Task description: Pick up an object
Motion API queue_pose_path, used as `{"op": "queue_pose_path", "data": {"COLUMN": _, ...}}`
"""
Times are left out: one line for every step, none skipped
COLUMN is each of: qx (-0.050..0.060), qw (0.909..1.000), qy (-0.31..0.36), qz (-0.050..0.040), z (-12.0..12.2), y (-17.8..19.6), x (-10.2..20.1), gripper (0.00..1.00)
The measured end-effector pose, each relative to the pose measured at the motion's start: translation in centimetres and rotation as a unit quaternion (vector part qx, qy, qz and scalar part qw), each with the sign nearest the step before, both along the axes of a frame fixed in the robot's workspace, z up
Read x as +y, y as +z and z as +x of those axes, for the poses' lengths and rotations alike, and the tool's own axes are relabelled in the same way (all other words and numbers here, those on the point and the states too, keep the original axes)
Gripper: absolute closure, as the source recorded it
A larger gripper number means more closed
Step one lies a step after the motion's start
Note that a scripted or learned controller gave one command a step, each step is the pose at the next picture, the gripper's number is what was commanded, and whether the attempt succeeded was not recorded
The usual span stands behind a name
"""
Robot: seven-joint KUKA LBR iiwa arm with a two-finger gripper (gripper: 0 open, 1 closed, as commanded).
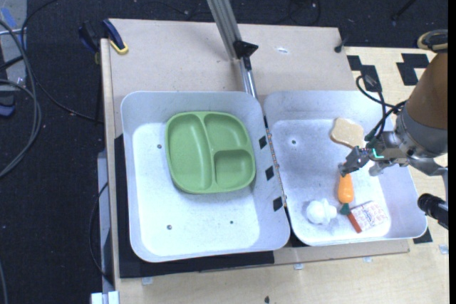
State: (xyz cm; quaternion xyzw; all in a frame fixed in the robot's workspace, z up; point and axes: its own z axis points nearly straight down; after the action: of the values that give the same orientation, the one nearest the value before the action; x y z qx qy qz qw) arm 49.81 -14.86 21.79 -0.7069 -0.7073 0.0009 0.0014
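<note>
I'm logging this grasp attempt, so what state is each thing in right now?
Pincer: low in the right bin, just above the carrot, nothing seen held.
Toy carrot: lying on the bin floor, ungrasped.
Tan bread slice: lying flat.
White lump: resting near the front wall.
Red-and-white packet: lying flat.
Green divided plate: upright in the left bin, compartments bare.
</note>
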Motion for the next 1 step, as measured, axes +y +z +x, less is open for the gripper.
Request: {"op": "queue_pose_path", "data": {"qx": -0.001, "qw": 1.0000, "qy": 0.000, "qz": -0.0002, "z": 0.07, "y": 0.10, "x": 0.00, "gripper": 0.00}}
